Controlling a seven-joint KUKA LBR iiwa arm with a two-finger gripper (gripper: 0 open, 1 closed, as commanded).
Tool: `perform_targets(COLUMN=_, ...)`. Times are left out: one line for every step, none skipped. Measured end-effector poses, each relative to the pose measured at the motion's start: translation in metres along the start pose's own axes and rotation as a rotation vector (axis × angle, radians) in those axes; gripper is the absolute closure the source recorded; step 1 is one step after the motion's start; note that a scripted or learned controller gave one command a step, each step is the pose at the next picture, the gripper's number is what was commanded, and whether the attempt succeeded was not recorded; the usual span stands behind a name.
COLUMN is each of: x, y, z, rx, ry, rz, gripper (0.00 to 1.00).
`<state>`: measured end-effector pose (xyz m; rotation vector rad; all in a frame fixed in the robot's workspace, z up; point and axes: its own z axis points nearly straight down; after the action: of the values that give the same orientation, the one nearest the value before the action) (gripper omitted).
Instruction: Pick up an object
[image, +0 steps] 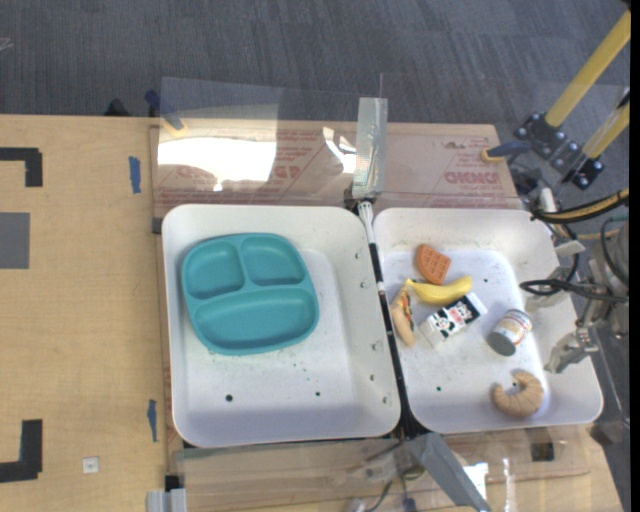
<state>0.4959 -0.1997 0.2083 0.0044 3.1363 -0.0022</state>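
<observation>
The croissant (517, 393) lies in the right bin (575, 405), near its front corner, apart from the can (509, 331). It looks light and stiff; grip across its middle. The pincer (572, 350) hovers at the bin's right edge; its opening I cannot tell.

The bench is seen from a single camera fixed above it, tilted down at a slant rather than straight overhead. Both white bins are taken in whole: the left bin (200, 400) sits near the middle of the frame and the right bin (570, 400) toward the right side. The far edge of the bench, with a clear plastic sheet (250, 150) standing behind the bins, is shown near the top, and dark carpet (300, 40) is seen beyond it. A broad stretch of wooden board (70, 300) is included on the left. The view is set at a middling distance, so small items are rendered coarsely.
</observation>
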Motion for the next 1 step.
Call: perform_targets(x=-0.0383, y=0.0786, z=0.0929, rx=0.008, ry=-0.047, rz=0.041, gripper=0.0)
